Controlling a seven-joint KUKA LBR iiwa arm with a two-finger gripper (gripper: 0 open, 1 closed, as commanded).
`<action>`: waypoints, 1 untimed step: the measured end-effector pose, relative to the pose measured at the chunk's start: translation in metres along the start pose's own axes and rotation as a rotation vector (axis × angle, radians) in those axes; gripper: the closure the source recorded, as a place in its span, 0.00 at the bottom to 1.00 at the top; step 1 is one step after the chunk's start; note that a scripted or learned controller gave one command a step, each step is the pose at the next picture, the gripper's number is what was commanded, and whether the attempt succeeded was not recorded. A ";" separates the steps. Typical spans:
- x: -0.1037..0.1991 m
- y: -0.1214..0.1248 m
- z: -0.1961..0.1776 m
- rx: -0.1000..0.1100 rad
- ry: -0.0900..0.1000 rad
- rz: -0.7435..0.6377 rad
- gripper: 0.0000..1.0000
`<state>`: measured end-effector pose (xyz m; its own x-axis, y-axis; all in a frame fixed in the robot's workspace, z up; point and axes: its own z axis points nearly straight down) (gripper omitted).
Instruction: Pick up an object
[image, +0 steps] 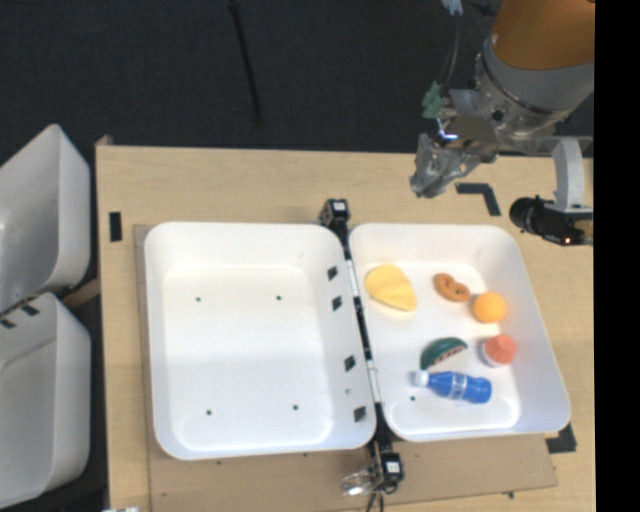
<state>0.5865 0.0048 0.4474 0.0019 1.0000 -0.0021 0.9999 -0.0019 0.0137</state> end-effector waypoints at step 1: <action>0.038 0.009 0.129 0.029 0.000 -0.006 1.00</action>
<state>0.5974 0.0430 0.3188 -0.0037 1.0000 -0.0019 0.9999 0.0037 -0.0155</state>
